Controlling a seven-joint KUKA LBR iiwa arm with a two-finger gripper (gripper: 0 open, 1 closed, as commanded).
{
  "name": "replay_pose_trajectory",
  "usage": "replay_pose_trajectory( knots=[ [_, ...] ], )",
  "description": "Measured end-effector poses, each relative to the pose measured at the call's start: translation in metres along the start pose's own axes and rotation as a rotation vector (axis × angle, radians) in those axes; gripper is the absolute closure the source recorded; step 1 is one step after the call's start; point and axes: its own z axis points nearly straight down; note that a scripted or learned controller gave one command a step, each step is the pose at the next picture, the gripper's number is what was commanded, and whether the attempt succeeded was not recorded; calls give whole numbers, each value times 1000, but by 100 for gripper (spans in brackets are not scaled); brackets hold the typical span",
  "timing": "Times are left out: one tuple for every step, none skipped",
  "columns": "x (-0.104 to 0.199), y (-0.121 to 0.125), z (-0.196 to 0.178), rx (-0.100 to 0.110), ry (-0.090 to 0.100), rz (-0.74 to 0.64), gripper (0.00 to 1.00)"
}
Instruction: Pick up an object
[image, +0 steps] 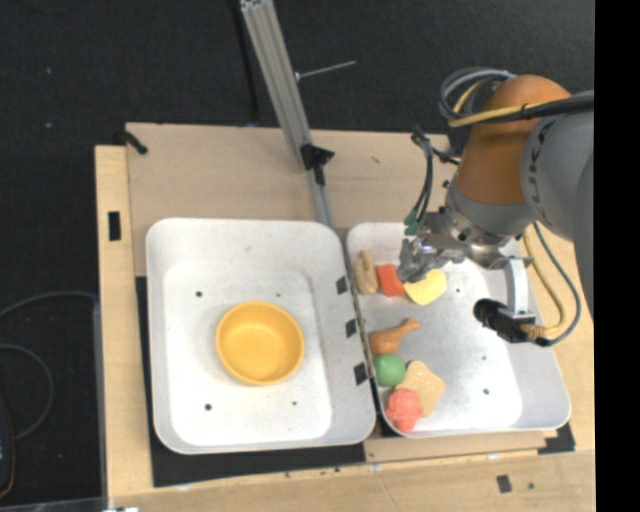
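- The tabletop (220, 180) carries two shallow white bins side by side: the left bin (180, 260) and the right bin (530, 390).
- A yellow bowl (260, 343) sits upright near the middle of the left bin, well apart from everything else.
- The arm (510, 150) (grey, with an orange band) reaches in from the right, and its claw (418, 262) hangs over the upper left part of the right bin.
- Whether the claw is wide or narrow cannot be told; it is dark and blurred against the arm.
- A pale yellow piece (427, 289) lies just below the claw, touching an orange-red block (391, 282); a tan piece (366, 272) stands beside that block at the bin's left wall.
- Lower along that wall lie a brown drumstick-shaped toy (393, 335), a green ball (390, 371), a beige piece (426, 385) and a pink-red ball (404, 406), clustered closely together.
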Motion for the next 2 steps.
replay_pose_trajectory(
  knots=[
    [41,15,-8,0,0,0,100],
    [82,32,-14,-1,0,0,100]
  ],
)
